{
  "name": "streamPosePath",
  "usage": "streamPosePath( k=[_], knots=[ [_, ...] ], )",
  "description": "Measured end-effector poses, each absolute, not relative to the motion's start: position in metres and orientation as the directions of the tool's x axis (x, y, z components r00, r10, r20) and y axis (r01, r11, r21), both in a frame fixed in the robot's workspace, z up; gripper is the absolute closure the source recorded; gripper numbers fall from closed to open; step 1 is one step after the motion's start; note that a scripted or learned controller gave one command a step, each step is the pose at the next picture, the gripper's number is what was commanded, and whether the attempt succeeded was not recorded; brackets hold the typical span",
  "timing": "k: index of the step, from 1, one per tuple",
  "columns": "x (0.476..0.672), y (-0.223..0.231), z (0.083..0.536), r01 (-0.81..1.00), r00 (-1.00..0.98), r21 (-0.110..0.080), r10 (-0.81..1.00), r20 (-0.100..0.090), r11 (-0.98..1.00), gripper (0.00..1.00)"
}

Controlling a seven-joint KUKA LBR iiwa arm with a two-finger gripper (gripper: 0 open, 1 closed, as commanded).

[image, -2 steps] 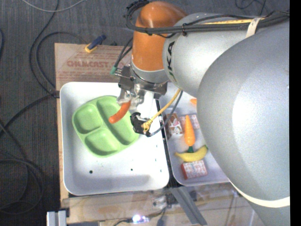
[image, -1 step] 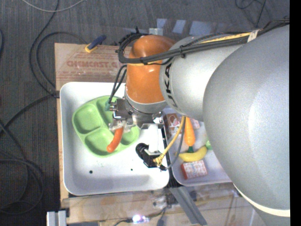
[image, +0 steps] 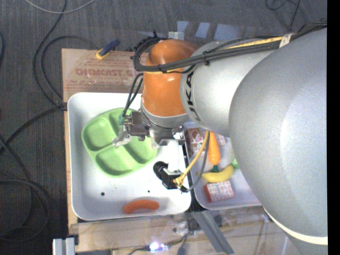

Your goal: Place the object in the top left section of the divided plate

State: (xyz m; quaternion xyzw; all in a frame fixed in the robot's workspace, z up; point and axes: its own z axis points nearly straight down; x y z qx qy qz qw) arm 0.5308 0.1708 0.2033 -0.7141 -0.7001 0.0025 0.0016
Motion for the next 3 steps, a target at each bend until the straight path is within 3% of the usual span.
streamPosePath(
  k=[1,2,3],
  knots=[
    [0.533,0.149,0.294,0.997,-0.074,-0.002,0.997,-0.002,0.074,0.00],
    [0.532,0.150,0.302,0.997,-0.075,-0.006,0.997,-0.001,0.075,1.00],
    [0.492,0.211,0.100,0.983,-0.186,0.006,0.983,-0.001,0.186,1.00]
  ],
)
